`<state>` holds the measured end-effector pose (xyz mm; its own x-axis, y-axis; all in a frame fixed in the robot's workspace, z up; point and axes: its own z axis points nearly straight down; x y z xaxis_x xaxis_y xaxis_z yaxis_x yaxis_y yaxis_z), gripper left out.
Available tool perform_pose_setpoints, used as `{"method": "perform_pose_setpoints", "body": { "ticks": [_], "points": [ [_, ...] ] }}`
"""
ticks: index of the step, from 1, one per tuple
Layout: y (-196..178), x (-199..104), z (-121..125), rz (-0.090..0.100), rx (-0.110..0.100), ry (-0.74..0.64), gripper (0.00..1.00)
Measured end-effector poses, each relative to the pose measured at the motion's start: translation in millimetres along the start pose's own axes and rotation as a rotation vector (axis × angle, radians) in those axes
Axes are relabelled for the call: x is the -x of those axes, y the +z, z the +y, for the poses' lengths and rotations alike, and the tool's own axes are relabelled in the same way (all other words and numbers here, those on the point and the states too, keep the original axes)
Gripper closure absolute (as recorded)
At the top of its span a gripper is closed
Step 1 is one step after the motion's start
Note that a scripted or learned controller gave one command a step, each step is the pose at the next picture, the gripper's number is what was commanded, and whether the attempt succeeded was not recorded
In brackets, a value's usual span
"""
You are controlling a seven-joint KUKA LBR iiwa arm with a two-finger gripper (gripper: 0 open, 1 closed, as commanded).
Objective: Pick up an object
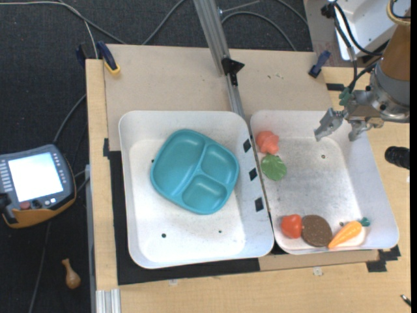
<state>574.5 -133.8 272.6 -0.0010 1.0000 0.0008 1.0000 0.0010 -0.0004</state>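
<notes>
Grey two-finger claw (pixel 340 126) hovering spread apart at right white bin's (pixel 374 175) one o'clock, nothing between fingers, likely lining up a grab.

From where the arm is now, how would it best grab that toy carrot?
Probably across the orange middle of the carrot, coming straight down. It lies flat and slanted in the right bin's near corner, thin enough to pinch sideways. The brown patty touches its blunt end, so the gripper should stay nearer the leafy tip.

arm (pixel 396 51): cut off by right edge | carrot (pixel 346 233): leafy tip too small to tell
</notes>
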Motion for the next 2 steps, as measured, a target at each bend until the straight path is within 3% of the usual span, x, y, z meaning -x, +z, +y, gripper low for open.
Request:
{"method": "perform_pose_setpoints", "body": {
  "ticks": [2],
  "points": [
    [101,10,16,0.0,-0.002,0.0,0.0]
  ]
}}
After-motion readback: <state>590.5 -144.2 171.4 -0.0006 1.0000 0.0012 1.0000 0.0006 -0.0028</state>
